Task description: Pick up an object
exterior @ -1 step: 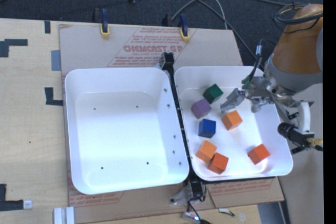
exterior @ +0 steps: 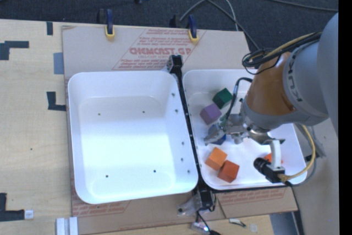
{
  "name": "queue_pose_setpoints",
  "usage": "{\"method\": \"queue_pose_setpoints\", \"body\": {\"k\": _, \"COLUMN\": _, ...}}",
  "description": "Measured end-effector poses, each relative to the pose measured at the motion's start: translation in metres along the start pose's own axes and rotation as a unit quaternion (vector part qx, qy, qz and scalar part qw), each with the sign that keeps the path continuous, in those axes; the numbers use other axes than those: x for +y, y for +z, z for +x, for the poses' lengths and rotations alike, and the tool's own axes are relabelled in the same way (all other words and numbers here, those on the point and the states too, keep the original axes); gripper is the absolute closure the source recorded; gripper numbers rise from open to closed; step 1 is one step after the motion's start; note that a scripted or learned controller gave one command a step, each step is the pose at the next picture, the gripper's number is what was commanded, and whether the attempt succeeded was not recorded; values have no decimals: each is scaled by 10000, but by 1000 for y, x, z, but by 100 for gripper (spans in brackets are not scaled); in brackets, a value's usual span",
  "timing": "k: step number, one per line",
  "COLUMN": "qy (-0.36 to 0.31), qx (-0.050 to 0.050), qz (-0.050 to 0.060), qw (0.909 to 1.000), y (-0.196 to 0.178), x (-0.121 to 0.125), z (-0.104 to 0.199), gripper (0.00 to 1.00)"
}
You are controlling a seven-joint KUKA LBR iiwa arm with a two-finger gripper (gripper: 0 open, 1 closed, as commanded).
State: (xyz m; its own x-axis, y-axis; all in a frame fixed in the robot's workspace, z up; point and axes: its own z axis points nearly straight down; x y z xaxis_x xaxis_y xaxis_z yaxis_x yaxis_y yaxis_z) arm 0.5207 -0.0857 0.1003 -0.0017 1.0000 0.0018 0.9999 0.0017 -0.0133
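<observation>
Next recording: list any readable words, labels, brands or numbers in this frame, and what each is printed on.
"CHEMCAST GP": large red letters, printed upside down in this view, on the brown cardboard sheet under the two white bins.
Smaller red lines above and below that word on the same sheet: too small and blurred to read.
Red print on the cardboard strip along the near edge of the left bin: not readable.

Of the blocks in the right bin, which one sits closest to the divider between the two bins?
The purple block: it lies nearest the divider. The green block sits farther right and back, and the two orange blocks lie nearer the front.
</observation>
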Motion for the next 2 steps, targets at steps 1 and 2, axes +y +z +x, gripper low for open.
{"method": "queue_pose_setpoints", "body": {"k": 1, "qy": 6, "qx": -8, "qz": -62, "qw": 10000, "y": -6, "x": 3, "z": -1, "gripper": 0}}
{"method": "queue_pose_setpoints", "body": {"k": 2, "qy": 6, "qx": -8, "qz": -62, "qw": 10000, "y": -6, "x": 3, "z": -1, "gripper": 0}}
